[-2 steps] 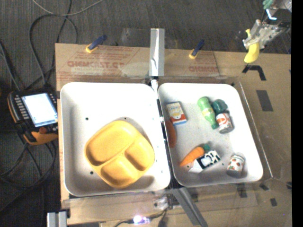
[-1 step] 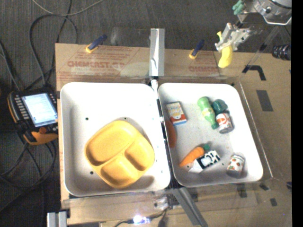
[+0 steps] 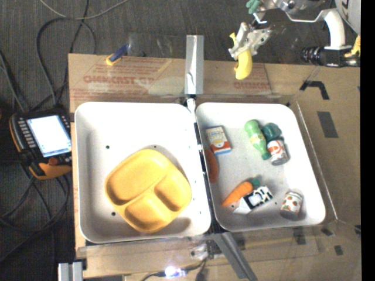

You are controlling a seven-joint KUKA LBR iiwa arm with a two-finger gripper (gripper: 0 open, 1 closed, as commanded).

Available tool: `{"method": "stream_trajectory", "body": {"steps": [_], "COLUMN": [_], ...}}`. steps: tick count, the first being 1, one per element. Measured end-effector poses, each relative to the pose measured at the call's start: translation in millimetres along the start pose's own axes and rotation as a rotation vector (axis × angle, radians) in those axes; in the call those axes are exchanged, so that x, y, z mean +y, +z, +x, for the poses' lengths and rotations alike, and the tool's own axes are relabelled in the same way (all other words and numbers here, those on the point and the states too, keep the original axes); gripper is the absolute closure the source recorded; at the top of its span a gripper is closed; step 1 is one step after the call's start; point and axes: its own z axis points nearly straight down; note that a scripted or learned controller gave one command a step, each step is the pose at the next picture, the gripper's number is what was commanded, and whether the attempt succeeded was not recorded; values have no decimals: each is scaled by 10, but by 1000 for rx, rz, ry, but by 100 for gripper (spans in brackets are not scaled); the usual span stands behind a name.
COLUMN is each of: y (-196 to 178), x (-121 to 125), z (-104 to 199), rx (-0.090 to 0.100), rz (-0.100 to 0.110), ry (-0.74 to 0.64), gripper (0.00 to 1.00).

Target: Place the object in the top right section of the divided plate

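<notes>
The claw (image 3: 251, 38) hangs high above the far edge of the right bin (image 3: 304, 134), its fingers pinching a yellow banana (image 3: 243, 65) that dangles below them; the yellow divided plate (image 3: 149, 189) sits in the left bin (image 3: 88, 157), well apart.

A cardboard-covered bench (image 3: 135, 75) bears two white bins (image 3: 88, 157) (image 3: 304, 157) side by side.

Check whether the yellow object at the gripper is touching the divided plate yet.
Apart. The camera view shows the yellow object up at the gripper, over the cardboard beyond the bins, while the divided plate lies in the left bin.
</notes>
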Motion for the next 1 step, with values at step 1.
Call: {"method": "stream_trajectory", "body": {"steps": [1], "y": [1262], "x": [107], "z": [468], "rx": [1], "rz": [2], "ry": [40], "gripper": [100]}}
